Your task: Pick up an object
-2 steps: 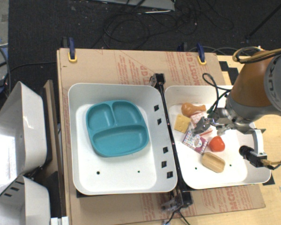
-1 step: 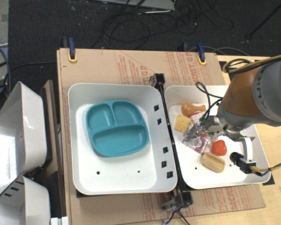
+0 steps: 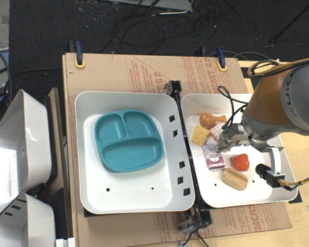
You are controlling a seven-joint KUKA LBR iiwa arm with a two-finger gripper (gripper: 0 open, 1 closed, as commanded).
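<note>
From my remote station I judged the pick as barely begun: nothing had been lifted, and every candidate lay on the floor of the right shallow white plastic bin (image 3: 216, 199). The grey arm with its orange band (image 3: 270, 99) reached in from the right, and its two-finger gripper (image 3: 225, 139) sat low among the items; whether it was released or clenched I could not tell, because the wrist hid it. Just beside it lay a small pink-and-white packet (image 3: 214, 158), a pale yellow wedge-shaped block (image 3: 200, 135) and an orange pear-shaped toy (image 3: 210, 120). A red rounded toy (image 3: 241, 162) and a tan bread-like loaf (image 3: 235, 179) lay a little nearer the front wall. The left white bin (image 3: 92, 189) held a teal divided plastic plate (image 3: 129, 140). A closing grasp and the lift both remained, as I read it.
</note>
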